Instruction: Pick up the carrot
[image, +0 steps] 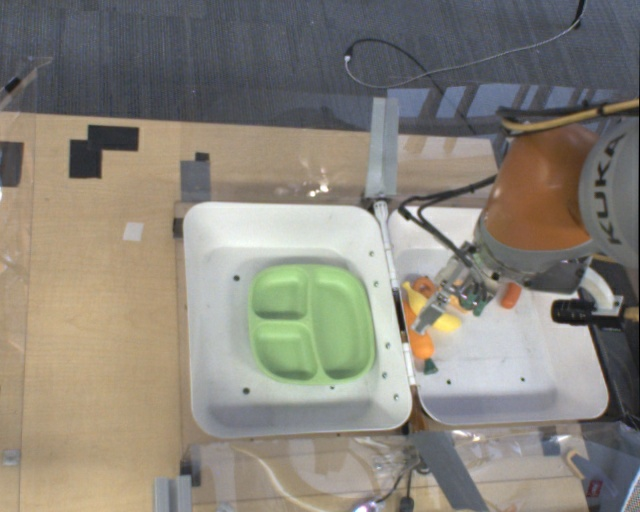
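Note:
The gripper (450, 303) hangs low over the left part of the right bin (520, 385), under the arm's orange band (540, 190). An orange carrot-like piece (422, 346) lies just below-left of the gripper, against the bin's left wall. A second orange piece (424, 287) shows at the gripper's upper left. Directly under the gripper sits a yellow item (447, 323), partly hidden by it. I cannot make out anything held.
A green divided plate (310, 322) lies in the left bin (215, 250). A small red-orange object (510, 294) rests right of the gripper, and a dark green bit (430, 367) lies below the carrot-like piece. Black cables (440, 195) run from the arm over the bins' divider.

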